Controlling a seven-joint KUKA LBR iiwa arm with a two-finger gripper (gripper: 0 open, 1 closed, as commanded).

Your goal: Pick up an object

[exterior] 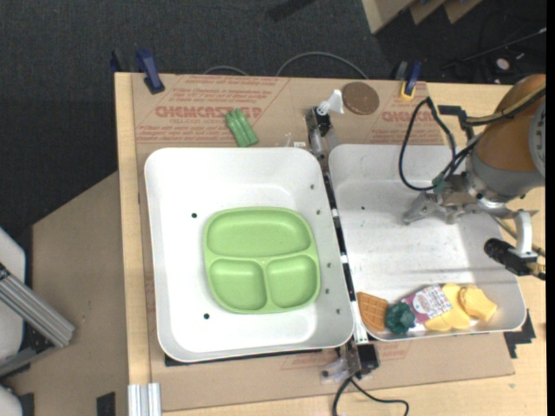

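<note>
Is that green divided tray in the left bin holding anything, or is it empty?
Empty. The green tray lies flat in the left bin, and all three compartments show bare green. The small items are in the right bin.

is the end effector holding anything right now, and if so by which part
Nothing is visibly held. The end effector sits over bare floor of the right bin, while the toy food pile lies apart along that bin's near edge.
</note>
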